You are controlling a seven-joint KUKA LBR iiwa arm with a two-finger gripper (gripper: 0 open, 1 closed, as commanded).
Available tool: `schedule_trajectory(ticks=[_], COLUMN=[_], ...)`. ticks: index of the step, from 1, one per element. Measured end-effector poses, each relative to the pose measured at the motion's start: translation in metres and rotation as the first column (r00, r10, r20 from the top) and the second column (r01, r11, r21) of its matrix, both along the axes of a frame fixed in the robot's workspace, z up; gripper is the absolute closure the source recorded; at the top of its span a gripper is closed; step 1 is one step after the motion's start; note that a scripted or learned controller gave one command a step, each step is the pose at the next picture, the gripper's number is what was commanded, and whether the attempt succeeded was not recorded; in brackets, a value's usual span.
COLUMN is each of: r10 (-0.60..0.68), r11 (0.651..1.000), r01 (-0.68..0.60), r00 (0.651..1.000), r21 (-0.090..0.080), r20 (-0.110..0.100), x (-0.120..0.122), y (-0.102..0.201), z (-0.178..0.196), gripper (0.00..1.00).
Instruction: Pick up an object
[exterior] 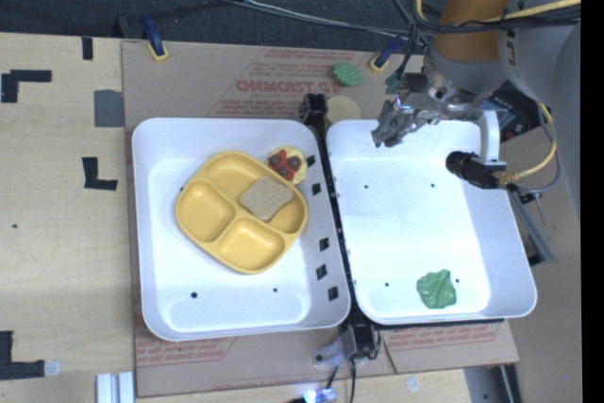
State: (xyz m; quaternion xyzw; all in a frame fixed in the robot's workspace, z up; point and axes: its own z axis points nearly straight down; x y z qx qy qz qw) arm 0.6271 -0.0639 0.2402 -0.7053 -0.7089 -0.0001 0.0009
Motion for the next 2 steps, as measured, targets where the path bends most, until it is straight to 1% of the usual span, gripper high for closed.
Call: schedule_trajectory(ticks=[1,2], r10=[0.001,0.001], r11=[1.000,1.000], r01=[-0.001,-0.001], r00=[1.000,1.000], r21=[0.000,-0.001], r20=[-0.002,-0.001], x=[-0.021,-0.032], y=[0.056,0.112], z=[0.004,0.003], gripper=[1.00,1.00])
